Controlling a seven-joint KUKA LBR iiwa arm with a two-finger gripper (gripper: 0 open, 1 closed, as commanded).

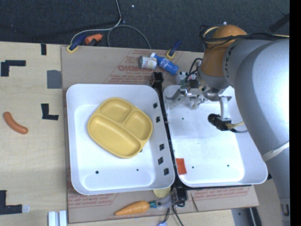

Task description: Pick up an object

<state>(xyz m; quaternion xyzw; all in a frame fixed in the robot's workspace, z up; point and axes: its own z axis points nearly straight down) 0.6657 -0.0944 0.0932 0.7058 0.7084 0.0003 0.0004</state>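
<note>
While our gripper (192,95) hovers over the right bin (211,145), its grip state impossible to tell, a yellow divided plate (121,126) lies flat in the left bin (77,140); we judge it light, rigid, slick, best pinched at its rim.

A pale wooden desk (28,173) carried black tape marks (47,111) and a grey patch (54,78) on its left part. Over it lay a brown cardboard sheet (101,69) printed with faint red lettering. Beyond the far edge of the desk stretched dark, speckled carpet floor (56,8), crossed by a thin grey cable (123,25). The light was even and soft, with only faint shadows.
</note>
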